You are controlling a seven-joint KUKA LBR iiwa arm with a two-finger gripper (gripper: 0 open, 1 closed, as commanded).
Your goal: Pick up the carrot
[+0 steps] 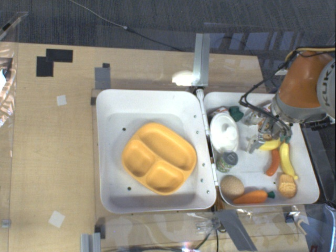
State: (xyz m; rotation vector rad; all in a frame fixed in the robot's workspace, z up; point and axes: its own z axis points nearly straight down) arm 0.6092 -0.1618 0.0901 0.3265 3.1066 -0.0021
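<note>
The carrot (pixel 251 197), orange with a small green stub at its right end, lies flat along the front wall of the right bin (pixel 307 196). My gripper (pixel 261 133) hangs over the middle of that bin, well behind the carrot and slightly to its right. It is close above a small yellow item (pixel 269 145). The metal and cable clutter at the wrist hides how the gripper stands. The grey arm with its orange band (pixel 299 83) comes in from the upper right.
Near the carrot sit a tan potato-like ball (pixel 231 185), a bread-coloured lump (pixel 286 185), a banana (pixel 286 160), a red-orange chili (pixel 273 163), a small can (pixel 227 161) and a white bottle (pixel 223 132). The left bin (pixel 107 114) holds a yellow divided plate (pixel 157 156).
</note>
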